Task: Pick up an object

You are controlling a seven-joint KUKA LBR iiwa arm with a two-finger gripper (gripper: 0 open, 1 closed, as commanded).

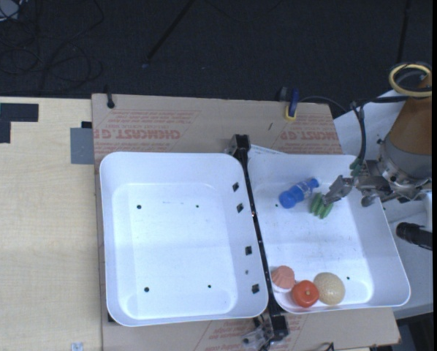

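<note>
- Tool (334,194) is seen at the right side of the right bin (394,258), its grey metal fingers reaching leftward from the arm (412,134), which enters from the right with an orange band above the wrist.
- Whether the fingers are spread or closed cannot be told from this view; one dark finger tip is seen just above a green object (321,207), touching or nearly touching it, and nothing is clearly shown gripped between the fingers.
- One green object, small, ribbed and elongated, is lying on the bin floor directly below and left of the tool.
- One blue object (297,194), glossy and bottle-like with a rounded end, is lying tilted just beside the green one, on its left.
- Three rounded things are gathered in the near corner of the same bin: one pale pink piece (282,276), one red-orange ball-like piece (305,293) and one cream, finely textured ball (329,287), set close together.
- Two shallow white bins of smooth plastic with rounded corners are counted, side by side; the left bin (112,196) is marked with small dark dots on its floor.
- Brown printed cardboard (175,126) is laid under both bins on the pale wooden bench (36,225).
</note>
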